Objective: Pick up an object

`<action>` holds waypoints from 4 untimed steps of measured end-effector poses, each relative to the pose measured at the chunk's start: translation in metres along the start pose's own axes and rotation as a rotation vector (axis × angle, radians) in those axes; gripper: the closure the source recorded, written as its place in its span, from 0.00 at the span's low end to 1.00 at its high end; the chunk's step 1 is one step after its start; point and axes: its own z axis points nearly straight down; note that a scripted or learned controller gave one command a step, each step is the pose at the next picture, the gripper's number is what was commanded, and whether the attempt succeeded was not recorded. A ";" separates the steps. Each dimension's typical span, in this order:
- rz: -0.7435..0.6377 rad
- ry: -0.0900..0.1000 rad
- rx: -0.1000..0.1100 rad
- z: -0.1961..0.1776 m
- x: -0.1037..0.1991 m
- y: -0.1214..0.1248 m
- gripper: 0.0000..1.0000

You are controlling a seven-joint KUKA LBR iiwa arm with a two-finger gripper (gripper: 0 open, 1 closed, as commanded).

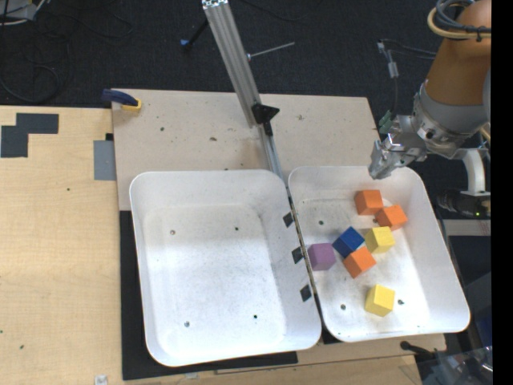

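The fingers (383, 167) hover at the right bin's (449, 295) 12 o'clock rim; whether they are released or clenched, I cannot tell. 7 cubes lie loose there, none with a long axis: the nearest orange cube (369, 201) sits square, its edges slightly skewed to the rim.

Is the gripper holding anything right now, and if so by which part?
Nothing is held. The gripper is at the right bin's far rim, apart from the blocks, with nothing between its fingers.

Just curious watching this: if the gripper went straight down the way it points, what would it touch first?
Probably the right bin's bare floor near its back edge; the gripper hangs behind the nearest orange block. Depth is unclear.
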 end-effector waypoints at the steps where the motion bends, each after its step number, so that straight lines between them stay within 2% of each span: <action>1: -0.003 0.003 0.008 0.017 0.051 0.009 1.00; 2: -0.004 0.003 0.009 0.031 0.112 0.011 1.00; 3: -0.004 0.002 0.009 0.035 0.161 -0.002 1.00; 4: -0.004 0.002 0.006 0.036 0.211 0.004 1.00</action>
